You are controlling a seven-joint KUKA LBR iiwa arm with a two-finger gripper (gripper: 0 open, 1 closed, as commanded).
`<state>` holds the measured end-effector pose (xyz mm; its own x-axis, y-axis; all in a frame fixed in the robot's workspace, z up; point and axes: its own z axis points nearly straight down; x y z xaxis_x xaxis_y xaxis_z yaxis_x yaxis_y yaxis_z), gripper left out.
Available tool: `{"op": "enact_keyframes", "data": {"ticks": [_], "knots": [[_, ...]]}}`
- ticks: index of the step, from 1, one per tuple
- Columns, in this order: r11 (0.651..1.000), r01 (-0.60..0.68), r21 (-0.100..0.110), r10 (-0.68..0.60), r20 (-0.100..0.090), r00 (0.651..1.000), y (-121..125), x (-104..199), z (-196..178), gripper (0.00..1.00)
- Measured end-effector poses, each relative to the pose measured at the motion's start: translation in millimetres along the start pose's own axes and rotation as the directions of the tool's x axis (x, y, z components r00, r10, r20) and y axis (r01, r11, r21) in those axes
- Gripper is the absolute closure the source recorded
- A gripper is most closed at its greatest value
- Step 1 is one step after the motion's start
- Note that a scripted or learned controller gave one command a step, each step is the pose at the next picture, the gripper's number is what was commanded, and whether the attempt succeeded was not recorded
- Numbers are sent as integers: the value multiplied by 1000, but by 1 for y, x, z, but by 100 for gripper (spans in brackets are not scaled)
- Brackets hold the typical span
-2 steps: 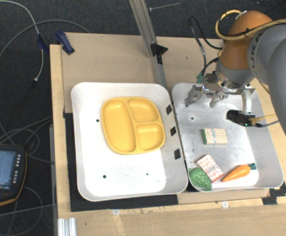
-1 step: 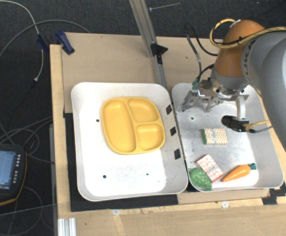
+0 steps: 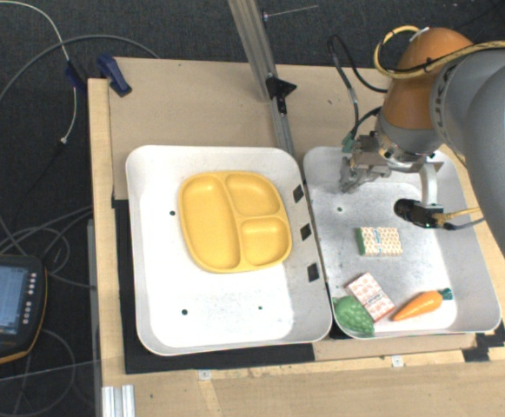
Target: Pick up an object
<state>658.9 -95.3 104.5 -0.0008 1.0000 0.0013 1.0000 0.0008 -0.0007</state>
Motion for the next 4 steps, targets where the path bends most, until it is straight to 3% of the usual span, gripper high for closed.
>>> {"op": "enact_keyframes", "data": {"ticks": [1, 2, 3, 4], "knots": [[1000, 1, -9, -1, 2, 1000, 9, 7, -50, 100], [1000, 1, -9, -1, 1, 1000, 2, 14, -107, 100], [1000, 1, -7, -1, 2, 1000, 4, 15, -142, 100], [1000, 3, 3, -3, -1, 1000, -22, 55, -135, 100]]}}
